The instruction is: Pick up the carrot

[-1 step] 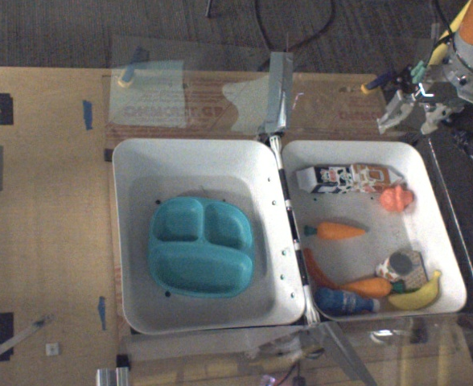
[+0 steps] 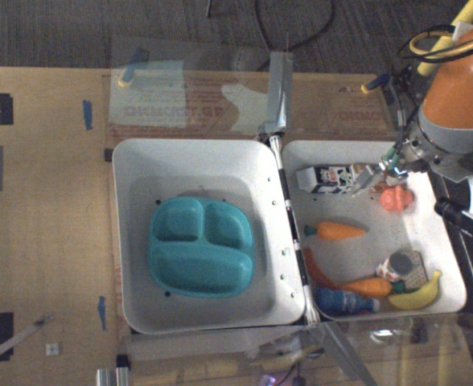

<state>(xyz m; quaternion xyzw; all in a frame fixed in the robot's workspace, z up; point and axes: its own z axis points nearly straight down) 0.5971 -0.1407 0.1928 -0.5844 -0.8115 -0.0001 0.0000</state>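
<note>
Overhead, gripper (image 2: 379,173), whether open or closed I could not tell, hung near carton (image 2: 333,178); risk: snagging it, missing carrot (image 2: 339,231).

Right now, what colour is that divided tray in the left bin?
Teal, a blue-green all over. The divided tray shows plainly in the camera view, lying in the left bin.

Nothing here can be read outright. The small white carton (image 2: 330,178) lying near the back edge of the right bin (image 2: 454,292) carries dark printing on its side, perhaps a picture with lettering, but it is too small and blurred to make out. On the bench behind the left bin (image 2: 132,215), the clear sheet (image 2: 188,95) covers a faint reddish line of print running along the board; its letters are smeared and cannot be told.
</note>
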